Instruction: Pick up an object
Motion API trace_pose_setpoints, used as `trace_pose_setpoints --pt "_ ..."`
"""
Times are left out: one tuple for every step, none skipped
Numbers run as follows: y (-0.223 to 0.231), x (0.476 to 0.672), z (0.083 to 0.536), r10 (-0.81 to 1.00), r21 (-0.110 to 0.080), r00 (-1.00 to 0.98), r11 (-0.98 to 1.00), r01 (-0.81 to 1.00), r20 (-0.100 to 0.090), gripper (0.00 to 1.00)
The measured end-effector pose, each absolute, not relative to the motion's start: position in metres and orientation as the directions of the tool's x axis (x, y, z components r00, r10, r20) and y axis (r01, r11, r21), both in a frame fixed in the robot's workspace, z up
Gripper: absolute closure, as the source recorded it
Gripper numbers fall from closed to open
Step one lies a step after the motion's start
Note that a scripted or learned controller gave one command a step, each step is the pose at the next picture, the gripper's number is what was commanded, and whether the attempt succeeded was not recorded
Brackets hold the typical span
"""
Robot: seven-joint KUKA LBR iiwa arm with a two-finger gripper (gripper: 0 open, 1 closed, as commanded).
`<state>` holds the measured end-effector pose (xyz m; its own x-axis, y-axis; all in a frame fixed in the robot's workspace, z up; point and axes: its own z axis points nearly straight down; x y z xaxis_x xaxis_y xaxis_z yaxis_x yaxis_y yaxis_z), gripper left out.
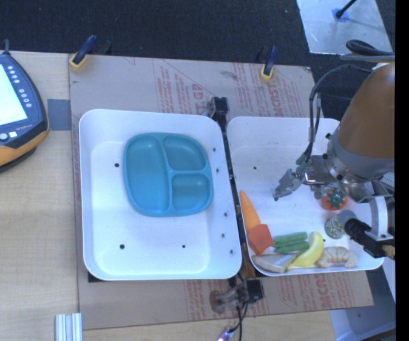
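The toy foods are lying together along the near edge of the right bin [261, 137]: an orange carrot [248, 208] is pointing toward the divider between the bins, a red-orange piece [260, 237] is touching its lower end, a green bean pod [290, 242] is lying just beside that, a yellow banana [310, 251] is curving under the pod, a pale flat piece [270, 264] is resting at the very rim, and a beige shrimp-like piece [334, 257] is sitting to the right of the banana. A small red item with a green top [333, 201] is lying apart from this group, close to the arm. The gripper [287, 185] is hanging over the bare middle of the right bin, its fingers pointing left, with nothing between them; whether they are spread or pressed together I cannot tell. The left bin [98, 212] is carrying a blue divided plate [167, 173] with three compartments. At the far left of the bench [27, 261] a tablet-like pendant with an orange body [6, 116] is resting.
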<state>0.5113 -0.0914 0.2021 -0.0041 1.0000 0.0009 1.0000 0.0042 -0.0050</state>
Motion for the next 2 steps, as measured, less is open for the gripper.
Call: trace_pose_setpoints --pt "-0.184 0.501 0.205 1.0 -0.002 -0.002 0.002 1.0 -0.001 0.0" --pt "-0.205 0.493 0.119 1.0 -0.003 -0.007 0.007 1.0 0.0 0.0"
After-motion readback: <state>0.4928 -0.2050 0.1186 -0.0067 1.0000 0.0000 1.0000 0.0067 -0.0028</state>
